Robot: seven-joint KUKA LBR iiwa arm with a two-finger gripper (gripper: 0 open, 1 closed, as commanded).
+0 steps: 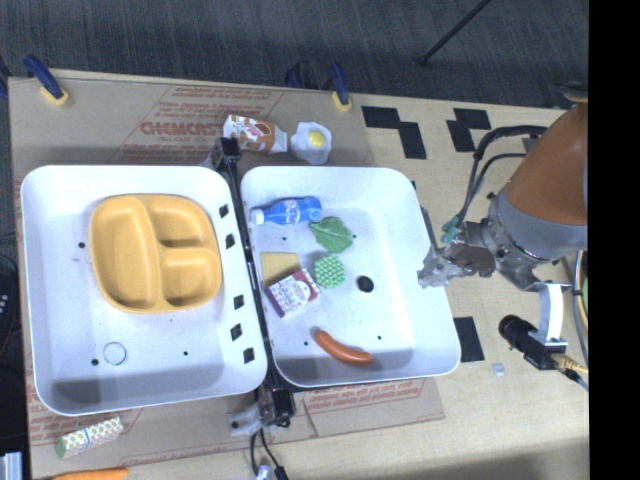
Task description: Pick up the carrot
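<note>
The carrot, a short orange-red piece, lies near the front wall of the right bin. It lies flat and nothing touches it. My gripper hangs over the right bin's right rim, to the right of the carrot and farther back, well apart from it. Nothing shows in its grasp. The grey and orange arm reaches in behind it from the right.
The right bin also holds a blue bottle, a green leaf, a green ball, a yellow slab, a red-white packet and a small black spot. A yellow divided plate sits in the left bin.
</note>
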